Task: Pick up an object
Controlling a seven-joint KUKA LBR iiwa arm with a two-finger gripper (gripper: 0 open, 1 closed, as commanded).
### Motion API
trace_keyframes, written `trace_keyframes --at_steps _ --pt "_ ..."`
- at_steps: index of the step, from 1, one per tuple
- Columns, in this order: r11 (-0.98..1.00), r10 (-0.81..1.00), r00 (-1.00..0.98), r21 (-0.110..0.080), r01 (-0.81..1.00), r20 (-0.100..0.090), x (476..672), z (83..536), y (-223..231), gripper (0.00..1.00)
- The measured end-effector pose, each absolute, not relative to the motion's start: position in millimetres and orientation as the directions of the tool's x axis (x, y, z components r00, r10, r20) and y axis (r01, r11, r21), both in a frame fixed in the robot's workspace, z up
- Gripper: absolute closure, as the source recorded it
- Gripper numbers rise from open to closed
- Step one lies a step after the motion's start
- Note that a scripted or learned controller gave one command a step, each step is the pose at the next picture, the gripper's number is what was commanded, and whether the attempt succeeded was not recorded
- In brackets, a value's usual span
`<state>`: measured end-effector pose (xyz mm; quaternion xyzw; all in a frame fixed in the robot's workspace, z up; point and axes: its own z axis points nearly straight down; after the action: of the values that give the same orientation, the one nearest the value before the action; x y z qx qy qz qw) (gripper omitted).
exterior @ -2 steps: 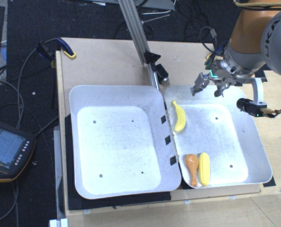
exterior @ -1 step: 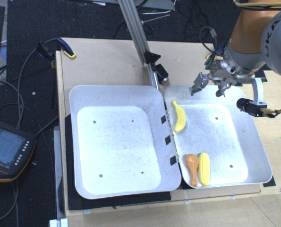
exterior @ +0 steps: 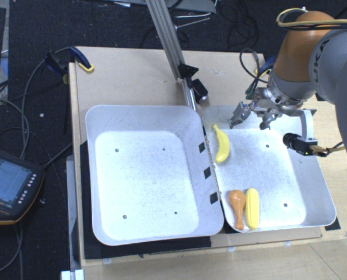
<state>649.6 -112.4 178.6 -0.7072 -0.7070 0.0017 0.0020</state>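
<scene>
A yellow banana [exterior: 221, 145] lies at the left side of the right bin [exterior: 278, 168], near its far edge. An orange drumstick-shaped toy [exterior: 238, 206] and a yellow corn cob [exterior: 252, 207] lie side by side at the bin's near edge. My gripper [exterior: 253, 118] hangs over the bin's far edge, right of the banana and above it. Its two dark fingers [exterior: 239, 115] are spread apart with nothing between them.
The left bin [exterior: 141, 174] sits beside the right one, sharing a raised middle rim with black clips [exterior: 207, 171]. A slanted metal pole [exterior: 170, 39] with a black mount rises behind the bins. A black cable connector [exterior: 298, 143] hangs off my wrist over the right bin.
</scene>
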Motion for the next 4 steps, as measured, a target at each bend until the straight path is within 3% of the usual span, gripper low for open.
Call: trace_keyframes --at_steps 2,3,4 --pt "0.0 1.0 0.0 -0.004 1.0 0.0 648.1 93.3 -111.7 0.0" --pt "0.0 1.0 0.0 0.001 1.0 0.0 649.5 105.9 -112.0 1.0" --pt "0.0 1.0 0.0 0.003 1.0 0.0 650.1 148.3 -114.8 1.0"
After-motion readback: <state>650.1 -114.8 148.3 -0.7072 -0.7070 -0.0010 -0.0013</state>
